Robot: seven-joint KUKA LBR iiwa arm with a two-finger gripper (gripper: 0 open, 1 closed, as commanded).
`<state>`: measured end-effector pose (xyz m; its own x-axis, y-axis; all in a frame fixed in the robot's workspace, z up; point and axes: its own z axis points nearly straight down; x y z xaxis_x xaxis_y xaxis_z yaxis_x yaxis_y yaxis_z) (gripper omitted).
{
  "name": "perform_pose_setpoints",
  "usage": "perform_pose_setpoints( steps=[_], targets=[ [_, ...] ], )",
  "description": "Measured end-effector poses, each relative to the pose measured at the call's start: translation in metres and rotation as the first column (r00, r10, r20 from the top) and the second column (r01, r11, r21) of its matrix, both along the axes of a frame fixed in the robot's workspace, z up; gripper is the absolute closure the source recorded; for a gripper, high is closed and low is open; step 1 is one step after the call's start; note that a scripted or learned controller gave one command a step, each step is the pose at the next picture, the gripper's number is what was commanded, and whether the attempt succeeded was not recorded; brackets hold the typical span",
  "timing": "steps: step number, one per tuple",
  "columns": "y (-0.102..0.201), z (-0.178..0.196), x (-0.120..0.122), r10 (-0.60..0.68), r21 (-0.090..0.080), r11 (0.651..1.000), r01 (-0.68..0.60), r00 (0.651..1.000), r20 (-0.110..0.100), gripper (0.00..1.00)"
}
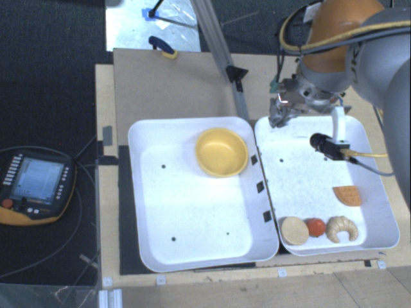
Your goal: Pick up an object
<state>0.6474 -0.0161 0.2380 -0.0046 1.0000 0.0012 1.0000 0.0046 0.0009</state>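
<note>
Gripper (280,117) hovers at the right bin's (379,236) far corner, opening unclear.

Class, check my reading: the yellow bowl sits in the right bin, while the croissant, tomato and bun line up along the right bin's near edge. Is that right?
Not quite. The camera view shows the yellow bowl in the left bin, near its far right corner. The croissant, tomato and bun do line up along the right bin's near edge.

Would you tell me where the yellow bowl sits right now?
The yellow bowl sits in the left bin, at its far right corner, beside the divide.
</note>
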Motion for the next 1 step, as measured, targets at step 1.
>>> perform_pose_setpoints(
  steps=[1],
  targets=[
    [0.0548,0.0035,0.0016,0.0,0.0,1.0,0.0,1.0,0.0,1.0]
  ],
)
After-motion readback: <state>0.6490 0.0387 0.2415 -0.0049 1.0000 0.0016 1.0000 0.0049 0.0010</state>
